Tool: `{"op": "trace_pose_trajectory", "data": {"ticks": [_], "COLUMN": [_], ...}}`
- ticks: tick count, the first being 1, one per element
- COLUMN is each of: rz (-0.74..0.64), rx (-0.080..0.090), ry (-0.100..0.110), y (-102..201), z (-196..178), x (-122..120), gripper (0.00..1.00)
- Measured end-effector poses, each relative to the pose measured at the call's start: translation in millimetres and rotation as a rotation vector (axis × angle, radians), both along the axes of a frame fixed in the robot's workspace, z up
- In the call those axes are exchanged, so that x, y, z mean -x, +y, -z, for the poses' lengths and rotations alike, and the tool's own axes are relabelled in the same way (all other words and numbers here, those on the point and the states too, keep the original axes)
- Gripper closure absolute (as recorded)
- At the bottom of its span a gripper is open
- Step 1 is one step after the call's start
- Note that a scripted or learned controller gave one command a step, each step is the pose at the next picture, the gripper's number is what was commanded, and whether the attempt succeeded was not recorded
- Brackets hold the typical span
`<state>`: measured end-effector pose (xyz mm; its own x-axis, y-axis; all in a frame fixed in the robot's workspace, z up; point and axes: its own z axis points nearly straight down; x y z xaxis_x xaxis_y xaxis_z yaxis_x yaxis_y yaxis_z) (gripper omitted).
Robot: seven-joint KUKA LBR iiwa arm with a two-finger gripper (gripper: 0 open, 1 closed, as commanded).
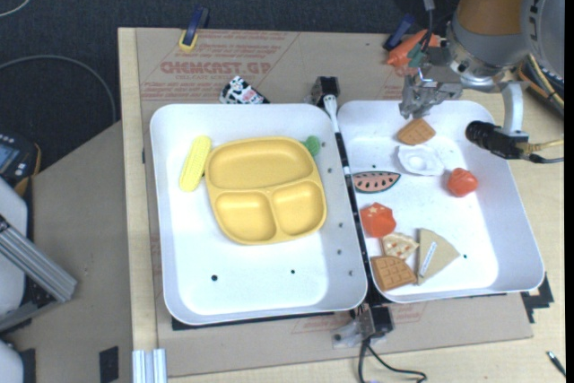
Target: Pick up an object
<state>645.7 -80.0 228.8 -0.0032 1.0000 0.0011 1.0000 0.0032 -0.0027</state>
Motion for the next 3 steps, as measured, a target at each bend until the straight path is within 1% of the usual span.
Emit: {"op": "trace_pose_trajectory", "data": {"ticks": [1, 2, 3], "rz": [-0.001, 0.002, 0.004], "rx": [-0.001, 0.001, 0.000], "ry": [0.002, -0.004, -0.001], "y": [48.9, 50.1, 42.9], "z": [4.1, 0.7, -6.4], "x": [37.0, 35.5, 44.8], "gripper": [1.00, 1.00, 1.00]}}
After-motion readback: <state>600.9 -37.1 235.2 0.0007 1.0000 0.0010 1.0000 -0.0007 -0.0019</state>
